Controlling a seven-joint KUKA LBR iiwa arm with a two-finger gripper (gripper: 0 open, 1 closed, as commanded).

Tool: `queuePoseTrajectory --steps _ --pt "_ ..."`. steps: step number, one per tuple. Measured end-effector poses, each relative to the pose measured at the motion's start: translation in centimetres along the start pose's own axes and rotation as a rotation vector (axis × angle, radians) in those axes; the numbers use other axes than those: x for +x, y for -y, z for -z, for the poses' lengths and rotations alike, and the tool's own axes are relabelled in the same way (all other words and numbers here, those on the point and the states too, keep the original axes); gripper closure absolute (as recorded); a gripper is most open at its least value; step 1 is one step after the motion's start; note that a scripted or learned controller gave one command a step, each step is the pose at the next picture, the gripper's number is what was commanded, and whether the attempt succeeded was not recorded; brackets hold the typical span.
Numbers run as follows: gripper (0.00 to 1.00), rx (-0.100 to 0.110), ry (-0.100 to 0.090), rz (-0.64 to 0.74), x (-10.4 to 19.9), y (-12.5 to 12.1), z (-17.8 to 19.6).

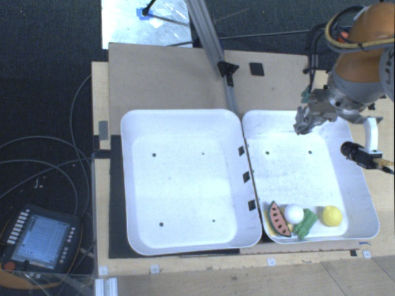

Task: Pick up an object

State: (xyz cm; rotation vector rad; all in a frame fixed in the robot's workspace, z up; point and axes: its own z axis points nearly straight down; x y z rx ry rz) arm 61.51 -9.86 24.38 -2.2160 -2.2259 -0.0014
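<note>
right bin (290,165) holds 4 toys (302,217); claw (303,127) grip state unclear.

No text, label, brand, number or sign can be read. A lit screen is carried by the handheld control pendant (38,240) at the lower left, but whatever is displayed on it is too blurred to be made out.

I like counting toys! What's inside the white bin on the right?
Along the near edge of the right bin lie a watermelon slice, a white ball, something green and a yellow lemon. Nothing looks hidden.
</note>
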Motion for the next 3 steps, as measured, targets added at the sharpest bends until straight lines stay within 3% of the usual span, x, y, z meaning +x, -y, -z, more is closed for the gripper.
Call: queuePoseTrajectory --steps 2,3 --pt "1.0 -0.001 0.0 0.0 11.0 1.8 -0.6" --pt "1.0 0.0 0.0 0.0 15.4 4.1 -1.0"
